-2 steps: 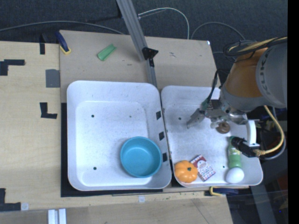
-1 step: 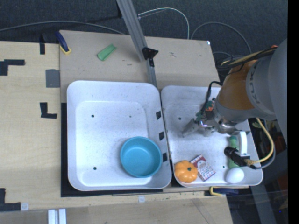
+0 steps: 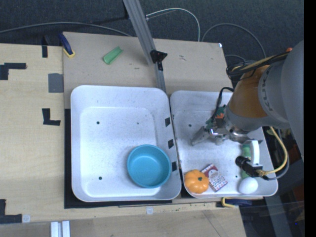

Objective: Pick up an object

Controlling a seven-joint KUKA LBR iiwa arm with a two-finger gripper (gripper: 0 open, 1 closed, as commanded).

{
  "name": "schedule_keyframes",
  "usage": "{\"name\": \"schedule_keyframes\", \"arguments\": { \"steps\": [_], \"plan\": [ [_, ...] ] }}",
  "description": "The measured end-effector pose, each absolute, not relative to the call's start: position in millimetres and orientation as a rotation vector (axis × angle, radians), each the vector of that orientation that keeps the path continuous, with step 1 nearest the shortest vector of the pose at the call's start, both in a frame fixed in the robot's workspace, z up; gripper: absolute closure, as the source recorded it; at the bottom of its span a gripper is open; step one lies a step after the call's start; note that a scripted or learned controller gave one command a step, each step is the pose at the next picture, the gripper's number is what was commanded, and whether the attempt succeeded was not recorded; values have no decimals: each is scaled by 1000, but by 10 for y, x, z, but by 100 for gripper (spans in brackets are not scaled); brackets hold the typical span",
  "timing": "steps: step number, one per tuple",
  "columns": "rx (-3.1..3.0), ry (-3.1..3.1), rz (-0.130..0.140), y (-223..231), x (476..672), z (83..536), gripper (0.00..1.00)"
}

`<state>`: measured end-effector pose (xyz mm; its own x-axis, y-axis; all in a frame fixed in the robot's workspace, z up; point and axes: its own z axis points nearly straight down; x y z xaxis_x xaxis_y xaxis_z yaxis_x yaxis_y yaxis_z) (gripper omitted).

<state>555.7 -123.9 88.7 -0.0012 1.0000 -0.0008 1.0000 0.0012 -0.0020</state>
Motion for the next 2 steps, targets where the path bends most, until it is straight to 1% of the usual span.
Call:
{"name": "schedule_keyframes", "arguments": {
  "steps": [1, 2],
  "plan": [
    [-2217, -2222, 3, -1231, 5555, 987, 100],
    [-2223, -2223, -2, -1276, 5472, 1532, 100]
  ]
}}
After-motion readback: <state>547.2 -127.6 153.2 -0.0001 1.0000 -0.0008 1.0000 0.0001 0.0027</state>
